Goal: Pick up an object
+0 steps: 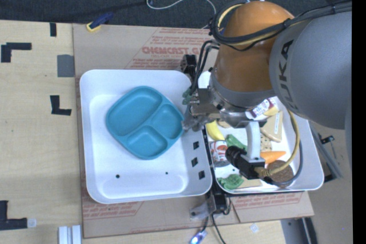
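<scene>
Grey arm (pixel 320 66) w/ black "KUKA" lettering, orange band (pixel 251 37), black cable looped round wrist.

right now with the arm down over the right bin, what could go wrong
The right bin is crowded: a banana, an orange wedge, green pieces and others lie packed together, so a grasp may catch two things or slip off. The arm hides much of that bin, so the target is hard to check. The cable looping low could snag objects.

A turquoise divided plate (pixel 144 122) is lying in the white left bin (pixel 97 180); the arm's orange band (pixel 251 37) is glowing above grey casing, over yellow, green and orange bits.
</scene>
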